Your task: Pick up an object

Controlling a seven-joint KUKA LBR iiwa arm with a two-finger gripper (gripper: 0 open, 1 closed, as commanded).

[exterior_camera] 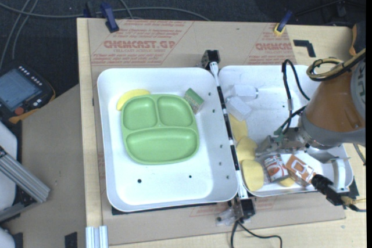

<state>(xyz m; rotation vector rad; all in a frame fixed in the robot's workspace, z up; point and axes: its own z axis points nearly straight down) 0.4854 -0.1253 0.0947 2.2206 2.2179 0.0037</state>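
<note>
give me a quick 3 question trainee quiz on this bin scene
1. True or false: the green divided plate lies in the right bin.
2. What touches the plate's upper-left rim? A) a yellow banana-shaped piece B) a blue clamp C) a snack packet
3. Fill in: the gripper is low over the ____ bin, above a pile of packets and yellow pieces.

Key: 1 false, it lies in the left bin. 2 A. 3 right.
</note>
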